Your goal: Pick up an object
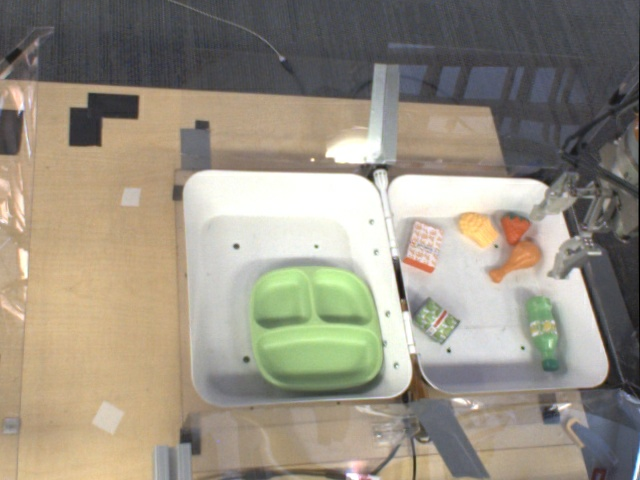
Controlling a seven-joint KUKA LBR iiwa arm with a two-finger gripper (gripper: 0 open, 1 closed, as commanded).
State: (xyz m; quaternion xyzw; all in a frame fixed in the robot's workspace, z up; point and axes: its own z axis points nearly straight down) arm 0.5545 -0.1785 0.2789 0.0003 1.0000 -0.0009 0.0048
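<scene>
The right bin [470,368] holds a red-and-white carton [424,245], a small green-and-white box [436,320], a yellow toy food piece [479,229], a red toy piece [515,228], an orange drumstick [516,260] and a green bottle [542,332]. My gripper [563,226] hovers over the right bin's far right rim, open, its two fingers spread apart with nothing between them. It stands just right of the red piece and the drumstick, apart from both.
The left bin [210,268] holds a green three-compartment tray [316,328]. A metal post [382,118] rises at the back between the bins. Black tape marks [100,116] lie on the bench at the far left. Cables hang at the right edge.
</scene>
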